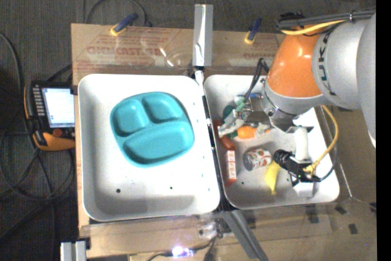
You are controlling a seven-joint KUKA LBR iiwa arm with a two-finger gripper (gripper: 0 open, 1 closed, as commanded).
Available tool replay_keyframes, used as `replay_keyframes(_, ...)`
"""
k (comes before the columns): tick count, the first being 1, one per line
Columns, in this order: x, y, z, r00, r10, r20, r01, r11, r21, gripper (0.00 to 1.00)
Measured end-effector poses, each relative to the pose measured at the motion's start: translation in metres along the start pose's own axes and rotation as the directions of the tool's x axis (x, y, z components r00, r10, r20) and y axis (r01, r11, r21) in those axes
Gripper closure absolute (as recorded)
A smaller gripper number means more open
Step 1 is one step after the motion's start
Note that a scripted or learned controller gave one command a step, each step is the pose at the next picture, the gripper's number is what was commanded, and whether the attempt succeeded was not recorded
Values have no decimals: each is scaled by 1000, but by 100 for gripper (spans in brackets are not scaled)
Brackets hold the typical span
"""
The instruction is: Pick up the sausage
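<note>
- Two white bins are sitting side by side on the desk (122, 49). The left bin (85, 150) is carrying a teal divided plate (153, 128), and the right bin (333, 195) is carrying the clutter.
- What I am taking for the sausage (230, 167), a reddish-brown stick, is lying in the right bin, flat on the floor and hard against the wall shared with the left bin.
- Its long axis is running along that wall, far end toward the tool and near end toward the bin's front edge.
- The arm (305, 70) is reaching in from the right, and the tool (235, 122) is hanging low over the far-left part of the right bin, among a green item (229, 112) and an orange item (245, 131).
- I cannot tell whether the tool is released or clenched, as the wrist and clutter are masking it. Nothing is showing as grasped.
- Key relation: the sausage is lying nearer the camera than the tool, just beside it and slightly toward the shared wall.
- My judgement is that the move is calling for a short shift toward the front edge, with the closing direction set across the stick.
- The wall is crowding one side, so clearance there is looking tight.
- A can (258, 159) and a banana (270, 179) are resting to the right, apart from the sausage.
</note>
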State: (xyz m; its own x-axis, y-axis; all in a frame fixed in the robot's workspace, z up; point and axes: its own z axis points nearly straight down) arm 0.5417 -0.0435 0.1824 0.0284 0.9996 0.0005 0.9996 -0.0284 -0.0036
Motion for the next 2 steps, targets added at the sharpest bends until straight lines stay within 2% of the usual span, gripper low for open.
replay_keyframes(1,23,-14,0,1000,6,-1,-6,1000,1,0)
replay_keyframes(2,-57,-6,44,999,-40,2,40,999,0,0)
